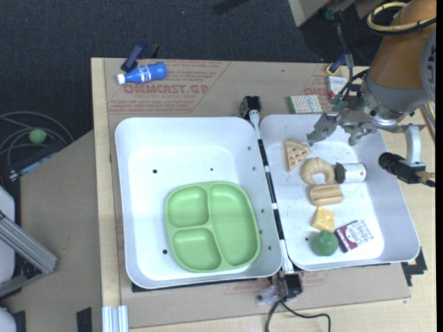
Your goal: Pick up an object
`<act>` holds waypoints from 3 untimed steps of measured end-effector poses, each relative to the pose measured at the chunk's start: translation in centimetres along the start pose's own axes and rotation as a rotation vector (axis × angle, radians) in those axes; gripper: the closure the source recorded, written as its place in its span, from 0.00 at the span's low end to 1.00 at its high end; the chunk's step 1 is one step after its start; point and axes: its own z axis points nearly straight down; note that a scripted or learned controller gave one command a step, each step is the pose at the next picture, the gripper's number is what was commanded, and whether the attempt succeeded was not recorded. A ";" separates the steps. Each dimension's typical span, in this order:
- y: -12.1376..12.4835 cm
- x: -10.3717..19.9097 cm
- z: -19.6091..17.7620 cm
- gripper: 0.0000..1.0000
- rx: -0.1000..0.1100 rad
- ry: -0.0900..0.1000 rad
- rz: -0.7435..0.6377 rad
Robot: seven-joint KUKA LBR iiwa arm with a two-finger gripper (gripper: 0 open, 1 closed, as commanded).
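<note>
Gripper (340, 131) poised with its two fingers spread wide and nothing between them, above the far end of the right bin (401, 220).

Below it sit a pizza slice (296, 154), a croissant (317, 169), a bread roll (325, 195), a cheese wedge (322, 219), a green ball (323, 243), a red packet (354, 235) with unreadable print, and a white cylinder (351, 173). Left bin (138, 158) holds a green divided plate (210, 225). Cardboard lettering is too faint to read surely.

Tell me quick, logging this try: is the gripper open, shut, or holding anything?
Gripper: open, holding nothing, above the far end of the right bin.
</note>
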 end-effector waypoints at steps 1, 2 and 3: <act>-3.4 -0.7 7.6 0.00 0.004 0.001 0.001; -9.4 -1.0 12.0 0.00 -0.008 -0.002 0.001; -11.8 0.3 12.0 0.00 -0.012 -0.005 0.001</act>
